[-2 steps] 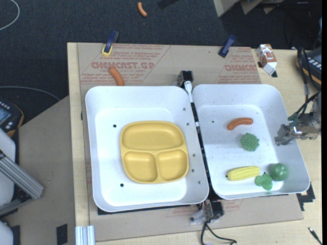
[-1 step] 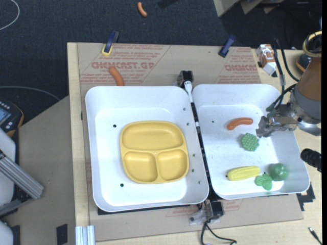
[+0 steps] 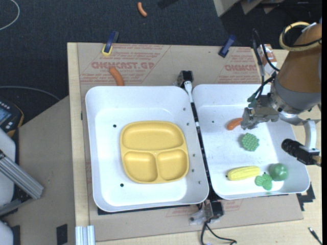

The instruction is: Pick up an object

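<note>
My gripper (image 3: 252, 119) hangs low in the right bin (image 3: 219, 147), right beside an orange carrot-like piece (image 3: 233, 124) that pokes out on its left. Below it lies a green bumpy ball (image 3: 250, 142). Near the bin's front edge rest a yellow corn cob (image 3: 243, 173), a small green leafy piece (image 3: 264, 180) and a green round fruit (image 3: 278, 171). Whether the carrot sits between my fingers is hidden by the gripper body.
The left bin (image 3: 102, 137) holds a yellow three-compartment plate (image 3: 153, 151). An orange sausage-like piece (image 3: 117, 76) lies on the cardboard behind the left bin, and another (image 3: 142, 8) on the dark floor. Clamps (image 3: 108, 44) hold the back edge.
</note>
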Tool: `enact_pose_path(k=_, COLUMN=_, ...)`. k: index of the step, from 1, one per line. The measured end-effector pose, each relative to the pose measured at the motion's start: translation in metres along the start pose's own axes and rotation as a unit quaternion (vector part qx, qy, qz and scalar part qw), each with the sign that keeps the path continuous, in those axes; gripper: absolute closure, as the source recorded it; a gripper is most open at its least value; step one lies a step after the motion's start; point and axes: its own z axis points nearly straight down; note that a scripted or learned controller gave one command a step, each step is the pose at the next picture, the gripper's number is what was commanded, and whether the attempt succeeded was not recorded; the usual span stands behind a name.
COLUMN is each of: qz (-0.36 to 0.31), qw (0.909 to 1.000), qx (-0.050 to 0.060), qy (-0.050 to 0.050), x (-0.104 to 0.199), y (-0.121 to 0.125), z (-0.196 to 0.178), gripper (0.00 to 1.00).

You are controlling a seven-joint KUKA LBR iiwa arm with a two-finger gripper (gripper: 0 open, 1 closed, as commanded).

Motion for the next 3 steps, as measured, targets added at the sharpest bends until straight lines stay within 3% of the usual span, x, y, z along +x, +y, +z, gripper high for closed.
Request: enact_pose_path(k=3, qz=-0.001, qw=1.0, qx=-0.001, qy=0.001, x=0.133, y=0.093, z=-0.015, gripper=1.0)
